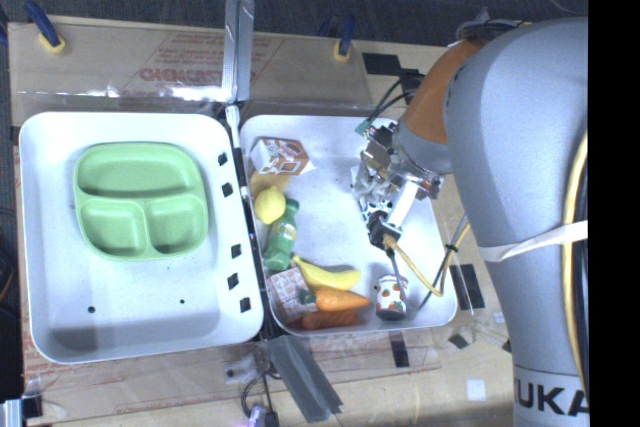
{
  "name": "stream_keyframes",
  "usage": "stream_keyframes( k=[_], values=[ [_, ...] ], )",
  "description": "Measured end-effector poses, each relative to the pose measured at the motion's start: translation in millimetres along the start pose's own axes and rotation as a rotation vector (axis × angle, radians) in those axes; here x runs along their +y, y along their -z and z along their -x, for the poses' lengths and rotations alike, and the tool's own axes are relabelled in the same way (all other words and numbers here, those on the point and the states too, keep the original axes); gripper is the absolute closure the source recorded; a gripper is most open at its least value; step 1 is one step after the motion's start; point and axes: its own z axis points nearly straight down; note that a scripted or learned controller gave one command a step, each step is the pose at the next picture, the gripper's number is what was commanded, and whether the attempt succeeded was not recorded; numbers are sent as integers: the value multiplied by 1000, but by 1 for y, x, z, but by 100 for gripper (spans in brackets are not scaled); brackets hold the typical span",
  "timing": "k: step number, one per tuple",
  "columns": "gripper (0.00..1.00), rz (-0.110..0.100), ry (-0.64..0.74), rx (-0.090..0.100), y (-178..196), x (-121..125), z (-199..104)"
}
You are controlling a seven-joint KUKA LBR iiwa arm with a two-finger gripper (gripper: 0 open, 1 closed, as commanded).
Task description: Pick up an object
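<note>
My gripper point(368, 183) hangs low over the right side of the right bin point(330, 140), above bare white floor. Nothing shows between it and the floor. The objects lie to its left and front: a brown and white carton point(279, 155), a yellow lemon point(269, 206), a green bottle point(282, 238), a banana point(326, 273), an orange carrot point(338, 300), a red and white packet point(288, 286) and a small printed can point(391, 297). The can is the nearest one, in front of the gripper.
The left bin point(60, 315) holds a green divided plate point(142, 198). A grey divider point(238, 45) runs between the bins. The arm's large grey body point(520, 195) covers the bench to the right of the right bin.
</note>
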Motion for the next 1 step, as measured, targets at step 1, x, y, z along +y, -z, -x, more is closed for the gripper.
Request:
stream_keyframes(
  k=[1],
  values=[
    [100,-41,323,-7,-20,-19,-76]
  ],
)
